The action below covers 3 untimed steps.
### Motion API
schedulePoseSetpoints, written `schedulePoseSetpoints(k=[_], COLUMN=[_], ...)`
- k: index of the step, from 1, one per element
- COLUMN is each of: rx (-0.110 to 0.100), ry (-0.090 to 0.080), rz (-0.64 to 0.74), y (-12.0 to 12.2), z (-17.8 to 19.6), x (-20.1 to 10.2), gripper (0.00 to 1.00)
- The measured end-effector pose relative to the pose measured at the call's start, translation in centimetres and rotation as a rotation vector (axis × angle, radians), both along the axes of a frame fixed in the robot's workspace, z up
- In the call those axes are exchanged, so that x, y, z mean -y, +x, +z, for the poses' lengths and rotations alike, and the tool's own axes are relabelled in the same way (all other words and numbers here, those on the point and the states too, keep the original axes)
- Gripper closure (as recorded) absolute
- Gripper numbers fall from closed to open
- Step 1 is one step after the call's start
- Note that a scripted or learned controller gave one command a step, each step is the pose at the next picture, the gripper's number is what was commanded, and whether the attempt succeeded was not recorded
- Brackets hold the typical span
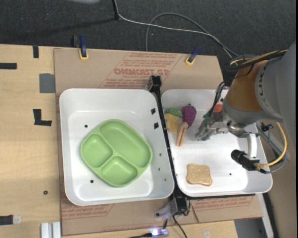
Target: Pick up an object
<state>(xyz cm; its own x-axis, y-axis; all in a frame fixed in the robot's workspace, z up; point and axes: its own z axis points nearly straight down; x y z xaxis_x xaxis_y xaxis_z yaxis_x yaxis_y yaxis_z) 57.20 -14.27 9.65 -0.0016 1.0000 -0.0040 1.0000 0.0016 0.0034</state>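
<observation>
Nearest the camera, at the front of the right bin (253, 185), lies a tan toast-shaped piece (198, 174), flat on the white floor and well apart from everything else. We judge it light and stiff, probably a plastic toy; lying so flat, it gives little to grip except its thin edges, so it could slip or slide along the bin floor.

Further back, against the wall between the two bins, we see a small cluster: a purple grape-like piece (188, 114), a yellow-green piece (173, 114) just beside it, and an orange stick (180, 134) leaning out from under them. These look light and hard too, with rounder shapes that stand up more and offer better hold, but they touch one another and crowd the wall, which stands in the way of a clean approach.

We see the gripper (207, 131) low in the right bin, just beside the cluster and apart from it, with nothing between its fingers; they look narrow, nearly together.

Our left bin (69, 103) holds a green divided plate (116, 152), well clear of the arm. Cardboard covers the tabletop (15, 133) under both bins.
</observation>
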Motion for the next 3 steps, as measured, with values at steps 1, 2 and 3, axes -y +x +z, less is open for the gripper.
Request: schedulePoseSetpoints(k=[1,2,3], rx=[-0.001,-0.001,0.002], ry=[0.004,0.004,0.002], rz=[0.000,0.000,0.000], y=[0.6,0.1,0.2], z=[4.3,8.8,15.2], x=[0.0,0.0,0.0], gripper=[1.00,1.00,1.00])
